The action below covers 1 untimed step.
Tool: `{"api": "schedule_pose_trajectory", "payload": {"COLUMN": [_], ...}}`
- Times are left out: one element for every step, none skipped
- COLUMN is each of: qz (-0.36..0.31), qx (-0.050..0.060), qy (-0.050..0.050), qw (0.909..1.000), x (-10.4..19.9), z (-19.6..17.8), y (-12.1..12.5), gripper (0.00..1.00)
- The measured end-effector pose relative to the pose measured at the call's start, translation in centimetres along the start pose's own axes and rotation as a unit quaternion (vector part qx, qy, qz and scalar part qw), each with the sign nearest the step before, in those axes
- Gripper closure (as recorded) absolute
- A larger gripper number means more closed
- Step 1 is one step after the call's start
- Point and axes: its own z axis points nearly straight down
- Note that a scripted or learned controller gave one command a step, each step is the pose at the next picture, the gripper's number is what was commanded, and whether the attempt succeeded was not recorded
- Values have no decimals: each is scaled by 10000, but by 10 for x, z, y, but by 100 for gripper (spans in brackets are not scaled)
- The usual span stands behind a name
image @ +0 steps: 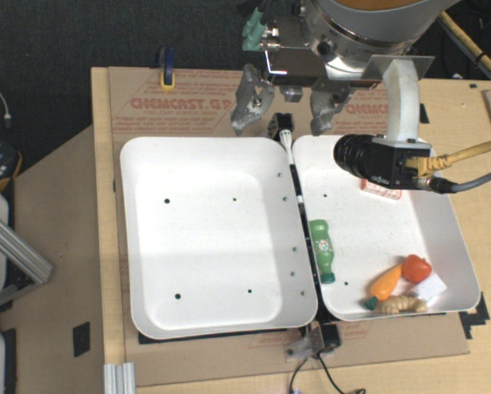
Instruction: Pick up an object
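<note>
White plastic forms both shallow bins on the bench: we record the left bin [204, 236] and the right bin [442, 245] set side by side, their inner rims touching along a dark seam. Both rest on a brown cardboard sheet [188, 97] bearing red lettering.

We find the gripper [285, 113] at the top of the camera view, above the far end of the seam between the bins. Its two grey fingers [247, 105] stand spread apart, with nothing between them. A black cylindrical unit [373, 161] on a white bracket hangs from the arm over the far part of the right bin, with a yellow cable running off to the right.

We locate the objects for picking in the right bin. A green bottle [321, 251] lies along the bin's left wall, just beside the seam. Near the front corner we note an orange carrot-shaped item [385, 284], a red tomato-shaped item [416, 268] touching it, and a pale knobbly item [400, 305] just in front of them. A small red-and-white card [382, 189] lies partly under the black unit. All of these sit well apart from the gripper.

A blue clamp [168, 66] grips the cardboard's far edge.
</note>
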Motion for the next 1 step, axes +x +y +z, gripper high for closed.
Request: {"api": "schedule_pose_trajectory", "payload": {"qz": [3], "qx": [-17], "qy": [7], "qw": [10000], "x": [0], "z": [-11], "y": [1], "gripper": [100]}}
